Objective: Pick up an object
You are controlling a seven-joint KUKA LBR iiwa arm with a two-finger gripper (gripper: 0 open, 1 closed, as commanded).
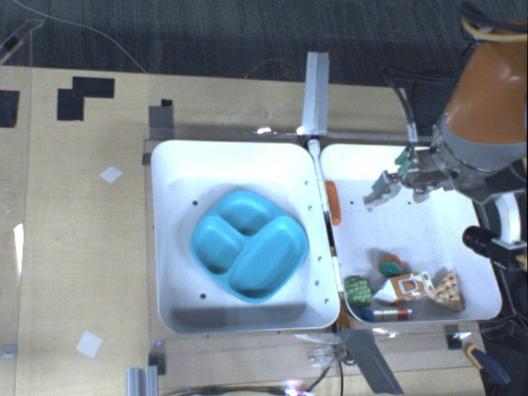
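My gripper [384,190] hangs over the upper middle of the right bin [462,221], above bare white floor. Nothing shows in it. Along the right bin's left wall lies an orange carrot-like stick [332,202]. Near the bin's front edge lies a cluster: a green knobbly ball [357,289], a small green and orange toy [390,265], a brown and white box-like piece [409,286], a tan wedge [447,290] and a dark marker-like stick [388,313]. The gripper is well behind this cluster and to the right of the orange stick.
The left bin [173,188] holds a blue divided plate [249,243] at its middle. A metal post [315,93] stands behind the wall between the bins. The arm's grey and orange body [491,97] hangs over the right bin's far right corner.
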